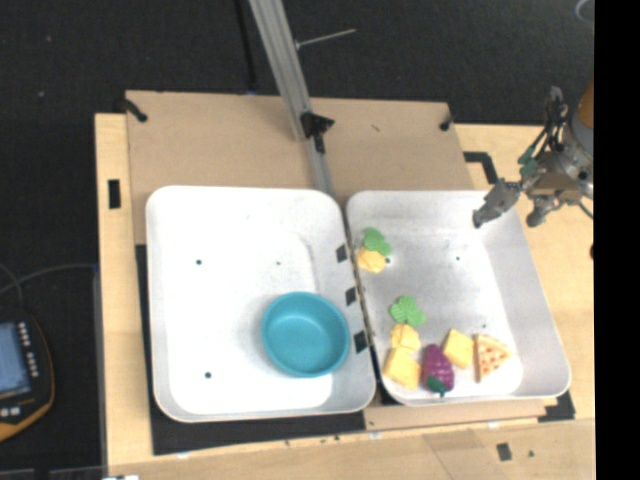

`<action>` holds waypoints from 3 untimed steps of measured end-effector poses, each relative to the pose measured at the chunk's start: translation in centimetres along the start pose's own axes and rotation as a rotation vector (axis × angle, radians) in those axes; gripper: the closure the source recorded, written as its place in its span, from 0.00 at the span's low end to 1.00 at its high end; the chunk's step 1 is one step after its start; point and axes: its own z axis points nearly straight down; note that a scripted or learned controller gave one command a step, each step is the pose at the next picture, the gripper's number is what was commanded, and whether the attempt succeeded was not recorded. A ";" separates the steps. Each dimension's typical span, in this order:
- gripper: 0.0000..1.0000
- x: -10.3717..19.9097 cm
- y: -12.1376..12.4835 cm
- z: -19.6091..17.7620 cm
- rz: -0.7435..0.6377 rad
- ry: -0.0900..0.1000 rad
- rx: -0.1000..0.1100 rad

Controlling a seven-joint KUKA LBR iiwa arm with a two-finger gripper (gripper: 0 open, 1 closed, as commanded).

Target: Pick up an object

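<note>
Nearest, small plastic toy foods crowd the right bin's point(500, 298) front corner: a pizza slice point(490, 355), purple grapes point(437, 367) and yellow blocks point(402, 366), all probably light, stiff and slick, best pinched across narrow sides. Farther back, the tool point(512, 205) hovers over the bin's far edge, fingers apart, holding nothing.

The arm point(578, 118) is cut off at the right edge, only its wrist in view. A handheld screen point(18, 373) is cropped at the left edge. The yellow blocks point(403, 360) overlap, their number unclear.
</note>
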 end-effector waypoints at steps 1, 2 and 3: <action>0.00 0.0 0.0 0.0 0.000 0.000 0.000; 0.00 -0.7 0.2 6.1 0.004 -0.001 0.006; 0.00 -1.1 -0.1 10.3 0.004 -0.001 0.003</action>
